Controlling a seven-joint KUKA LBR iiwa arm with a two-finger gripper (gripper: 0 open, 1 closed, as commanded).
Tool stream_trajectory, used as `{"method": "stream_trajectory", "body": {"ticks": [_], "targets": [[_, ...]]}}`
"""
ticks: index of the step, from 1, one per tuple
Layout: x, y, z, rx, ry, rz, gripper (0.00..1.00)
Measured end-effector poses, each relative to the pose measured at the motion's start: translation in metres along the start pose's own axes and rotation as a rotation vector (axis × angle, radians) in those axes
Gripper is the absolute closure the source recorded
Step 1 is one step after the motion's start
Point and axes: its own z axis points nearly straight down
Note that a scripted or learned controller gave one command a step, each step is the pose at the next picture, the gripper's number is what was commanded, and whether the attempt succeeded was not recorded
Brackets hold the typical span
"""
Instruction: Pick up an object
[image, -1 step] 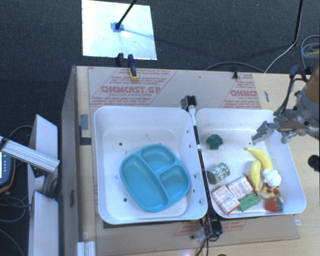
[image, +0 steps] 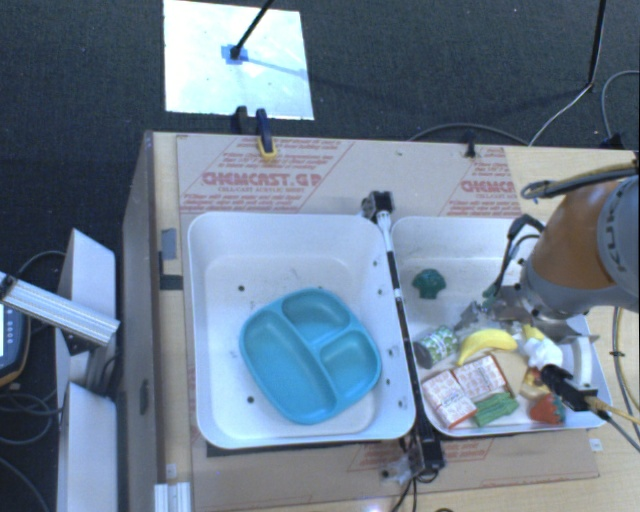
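Yellow banana (image: 486, 344) flat in right bin (image: 450, 232) (beside small can (image: 436, 346)).

A light blue divided plate (image: 311, 354), a yellow banana (image: 486, 343), a dark green toy (image: 430, 282), white bins (image: 215, 250).

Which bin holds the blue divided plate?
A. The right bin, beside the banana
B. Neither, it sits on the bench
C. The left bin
C. The blue divided plate lies flat in the left bin, while the banana sits in the right bin.

Dark carpet floor (image: 70, 100), pale wooden bench (image: 300, 165)
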Motion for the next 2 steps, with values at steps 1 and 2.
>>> {"method": "stream_trajectory", "body": {"ticks": [1,2], "targets": [[0.028,-0.054,-0.004,-0.019,-0.02,0.011,0.0],[0.049,0.04,0.0,0.0,0.001,-0.003,0.0]]}}
